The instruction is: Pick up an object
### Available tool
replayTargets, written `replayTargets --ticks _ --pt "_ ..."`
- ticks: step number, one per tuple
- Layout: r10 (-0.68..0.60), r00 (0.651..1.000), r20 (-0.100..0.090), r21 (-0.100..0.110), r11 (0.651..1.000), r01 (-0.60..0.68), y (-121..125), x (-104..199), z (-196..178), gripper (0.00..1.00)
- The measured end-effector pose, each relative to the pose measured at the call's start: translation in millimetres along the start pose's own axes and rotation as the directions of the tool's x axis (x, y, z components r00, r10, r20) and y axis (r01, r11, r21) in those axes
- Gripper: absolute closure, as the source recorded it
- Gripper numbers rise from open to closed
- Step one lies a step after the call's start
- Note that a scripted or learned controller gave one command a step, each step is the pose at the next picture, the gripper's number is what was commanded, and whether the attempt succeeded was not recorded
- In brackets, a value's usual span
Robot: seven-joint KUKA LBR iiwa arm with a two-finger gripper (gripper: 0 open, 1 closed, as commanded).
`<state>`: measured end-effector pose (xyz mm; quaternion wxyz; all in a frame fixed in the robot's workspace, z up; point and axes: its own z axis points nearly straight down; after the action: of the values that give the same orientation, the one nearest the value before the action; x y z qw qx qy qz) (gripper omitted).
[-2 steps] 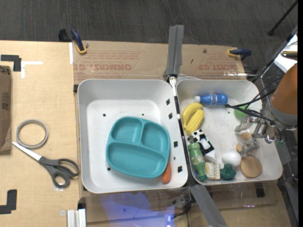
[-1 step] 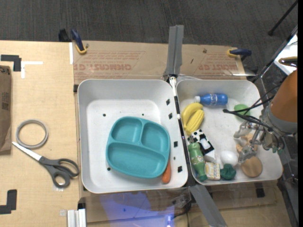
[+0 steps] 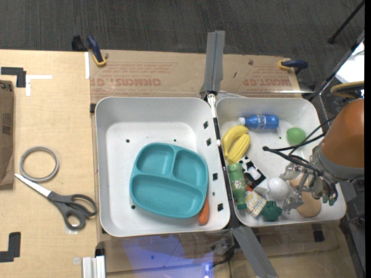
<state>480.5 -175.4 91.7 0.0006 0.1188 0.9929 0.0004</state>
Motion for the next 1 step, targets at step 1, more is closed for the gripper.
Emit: replayTargets --ticks 1 --pt "-0.196 0.981 0.003 0.002 0.981 0.196 -45.8 -9.6 -44.7 0.0"
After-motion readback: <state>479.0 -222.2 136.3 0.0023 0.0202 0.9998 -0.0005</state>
